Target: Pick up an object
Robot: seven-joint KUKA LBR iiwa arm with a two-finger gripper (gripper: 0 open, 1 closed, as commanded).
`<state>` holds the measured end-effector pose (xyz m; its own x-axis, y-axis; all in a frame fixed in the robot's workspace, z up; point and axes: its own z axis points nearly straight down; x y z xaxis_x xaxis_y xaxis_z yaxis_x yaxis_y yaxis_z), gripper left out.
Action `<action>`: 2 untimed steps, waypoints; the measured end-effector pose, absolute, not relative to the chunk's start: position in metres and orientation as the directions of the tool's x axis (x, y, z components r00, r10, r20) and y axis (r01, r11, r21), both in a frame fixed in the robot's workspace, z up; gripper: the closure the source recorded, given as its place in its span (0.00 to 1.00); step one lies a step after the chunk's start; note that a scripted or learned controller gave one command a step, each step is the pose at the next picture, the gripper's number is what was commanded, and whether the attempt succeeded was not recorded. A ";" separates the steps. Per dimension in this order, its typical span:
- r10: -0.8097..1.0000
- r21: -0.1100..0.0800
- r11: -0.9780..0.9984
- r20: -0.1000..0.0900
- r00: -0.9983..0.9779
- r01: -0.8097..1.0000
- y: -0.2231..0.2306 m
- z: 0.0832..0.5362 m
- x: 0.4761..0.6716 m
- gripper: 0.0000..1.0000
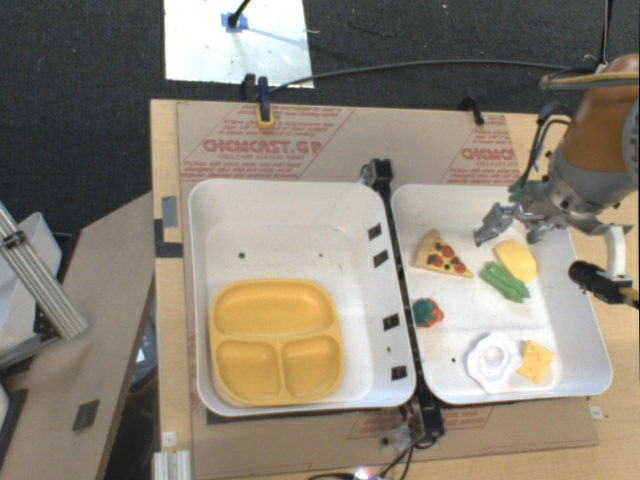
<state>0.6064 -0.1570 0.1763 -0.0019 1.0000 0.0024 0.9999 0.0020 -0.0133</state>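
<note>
Toys lay scattered in right bin (pixel 590 353): pizza slice (pixel 441 254) far left, yellow wedge (pixel 516 260) and green pod (pixel 506 281) just beside each other at centre, red-and-green piece (pixel 428 312) near the divider, white fried egg (pixel 493 358) and small cheese piece (pixel 537 361) side by side at near edge. Pincer (pixel 512 224) hung over bin's far part, just beyond yellow wedge, tips spread apart with nothing between them. Arm (pixel 600 138) reached in from right, orange band above wrist. Left bin (pixel 230 208) held yellow divided tray (pixel 277 342) toward near side. Both bins sat on table (pixel 330 133).
</note>
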 end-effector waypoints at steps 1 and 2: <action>1.000 -0.004 0.004 0.000 -0.004 1.000 -0.157 0.182 0.609 0.00; 1.000 -0.009 0.002 0.002 -0.002 1.000 -0.156 0.115 0.608 0.00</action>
